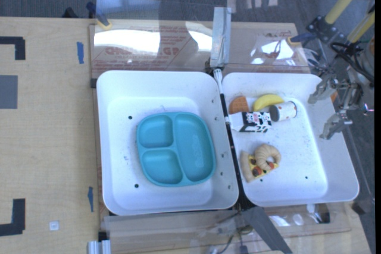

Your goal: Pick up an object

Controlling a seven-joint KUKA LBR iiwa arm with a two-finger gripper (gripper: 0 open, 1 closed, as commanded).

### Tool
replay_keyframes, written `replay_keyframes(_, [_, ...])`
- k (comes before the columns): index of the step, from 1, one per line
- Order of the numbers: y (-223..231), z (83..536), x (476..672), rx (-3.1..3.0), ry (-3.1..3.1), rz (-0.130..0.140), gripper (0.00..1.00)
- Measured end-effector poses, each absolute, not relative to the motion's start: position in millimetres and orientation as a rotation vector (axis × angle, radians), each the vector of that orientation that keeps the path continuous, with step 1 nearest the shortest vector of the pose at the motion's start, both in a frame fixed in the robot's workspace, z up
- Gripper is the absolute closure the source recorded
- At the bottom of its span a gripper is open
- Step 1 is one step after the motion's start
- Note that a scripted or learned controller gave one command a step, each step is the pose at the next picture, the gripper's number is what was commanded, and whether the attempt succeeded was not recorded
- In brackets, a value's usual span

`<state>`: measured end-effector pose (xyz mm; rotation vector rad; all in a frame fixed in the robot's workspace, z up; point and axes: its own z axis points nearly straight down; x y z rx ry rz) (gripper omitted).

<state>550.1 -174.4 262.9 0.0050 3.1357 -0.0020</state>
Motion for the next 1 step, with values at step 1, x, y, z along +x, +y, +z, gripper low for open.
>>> replay_keyframes(1, [-207.4,152.8,564.2,0.533,3.097,0.0,0.0])
